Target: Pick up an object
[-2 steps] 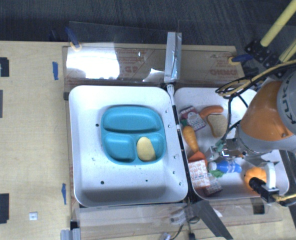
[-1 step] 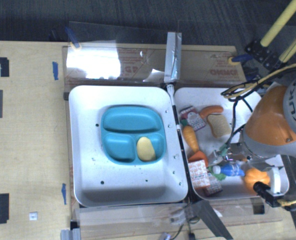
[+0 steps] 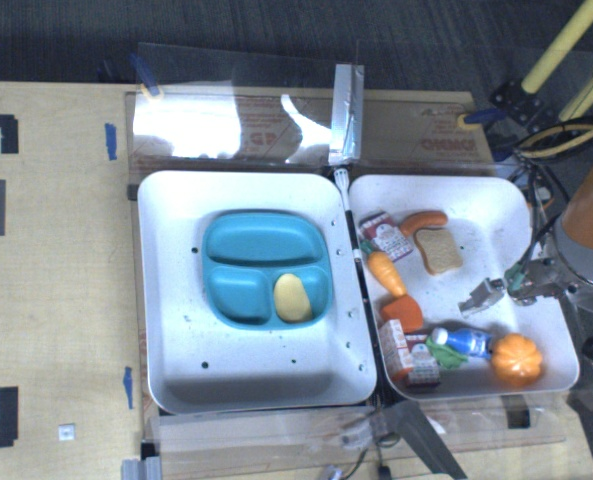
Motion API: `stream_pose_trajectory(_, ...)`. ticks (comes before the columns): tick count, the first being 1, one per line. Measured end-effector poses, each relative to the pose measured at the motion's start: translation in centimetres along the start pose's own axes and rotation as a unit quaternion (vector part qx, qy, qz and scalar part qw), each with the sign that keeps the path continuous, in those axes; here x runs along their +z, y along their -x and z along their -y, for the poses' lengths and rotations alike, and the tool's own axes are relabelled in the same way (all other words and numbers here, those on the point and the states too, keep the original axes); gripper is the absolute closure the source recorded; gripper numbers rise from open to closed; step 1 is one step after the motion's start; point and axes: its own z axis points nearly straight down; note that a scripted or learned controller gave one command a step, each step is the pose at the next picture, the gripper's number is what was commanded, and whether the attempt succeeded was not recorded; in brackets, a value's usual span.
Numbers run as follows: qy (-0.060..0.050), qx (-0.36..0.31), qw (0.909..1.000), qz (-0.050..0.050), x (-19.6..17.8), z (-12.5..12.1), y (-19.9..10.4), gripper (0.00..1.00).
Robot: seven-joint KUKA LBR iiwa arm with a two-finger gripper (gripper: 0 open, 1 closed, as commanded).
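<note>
The right bin (image 3: 496,193) holds several toy foods. A sausage (image 3: 423,221), a bread slice (image 3: 440,250) and a small carton (image 3: 381,235) lie at its back. A carrot (image 3: 386,273) and a red piece (image 3: 404,313) sit near its left wall. Along the front lie another carton (image 3: 408,353), a blue bottle (image 3: 463,344) and an orange fruit (image 3: 517,359). My gripper (image 3: 481,297) hangs over bare bin floor right of the carrot, just behind the bottle and the orange fruit. It looks apart from all of them.
The left bin (image 3: 166,268) bears a blue divided plate (image 3: 246,253) with a yellow fruit (image 3: 292,297) in its front right compartment. A metal divider (image 3: 345,113) stands behind the bins. Cables (image 3: 551,138) and the arm's orange band (image 3: 586,218) crowd the right side.
</note>
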Motion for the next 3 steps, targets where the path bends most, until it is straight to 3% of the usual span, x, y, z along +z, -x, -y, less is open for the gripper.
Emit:
stream_pose_trajectory(1, 0.000, 0.045, 0.9990, 0.000, 9.4, -5.0, -4.6, 0.00)
stream_pose_trajectory(2, -0.001, 0.068, 0.9977, 0.000, 9.6, -10.4, -3.9, 0.00)
stream_pose_trajectory(3, 0.001, 0.067, 0.9977, 0.000, 8.3, -10.4, -3.9, 1.00)
